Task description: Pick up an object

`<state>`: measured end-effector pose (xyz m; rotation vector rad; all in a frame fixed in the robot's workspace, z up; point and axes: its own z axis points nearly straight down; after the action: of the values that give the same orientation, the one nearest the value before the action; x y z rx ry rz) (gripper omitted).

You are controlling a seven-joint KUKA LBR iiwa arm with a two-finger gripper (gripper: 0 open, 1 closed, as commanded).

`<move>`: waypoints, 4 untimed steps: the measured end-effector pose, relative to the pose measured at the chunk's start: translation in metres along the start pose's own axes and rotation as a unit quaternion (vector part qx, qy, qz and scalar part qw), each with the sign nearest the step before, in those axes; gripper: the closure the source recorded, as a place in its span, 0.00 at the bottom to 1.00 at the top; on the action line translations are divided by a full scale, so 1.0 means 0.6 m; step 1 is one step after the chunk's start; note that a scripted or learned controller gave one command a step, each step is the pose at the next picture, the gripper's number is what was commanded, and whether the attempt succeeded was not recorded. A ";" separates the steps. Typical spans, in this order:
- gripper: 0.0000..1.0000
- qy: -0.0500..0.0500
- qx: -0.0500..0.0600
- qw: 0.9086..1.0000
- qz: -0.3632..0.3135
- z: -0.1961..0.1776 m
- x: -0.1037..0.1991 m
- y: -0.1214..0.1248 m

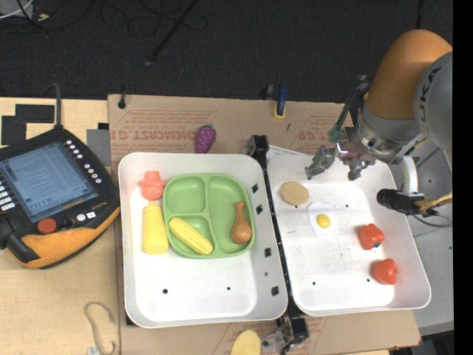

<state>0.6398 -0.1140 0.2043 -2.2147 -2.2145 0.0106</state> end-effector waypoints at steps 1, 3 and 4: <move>0.00 -0.001 -0.006 1.000 -0.001 -0.010 0.000 0.004; 0.00 0.000 -0.003 1.000 -0.001 0.184 0.006 -0.004; 1.00 0.000 -0.005 1.000 0.000 0.161 0.004 -0.002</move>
<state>0.6373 -0.1112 0.1076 -2.2193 -2.2201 0.0010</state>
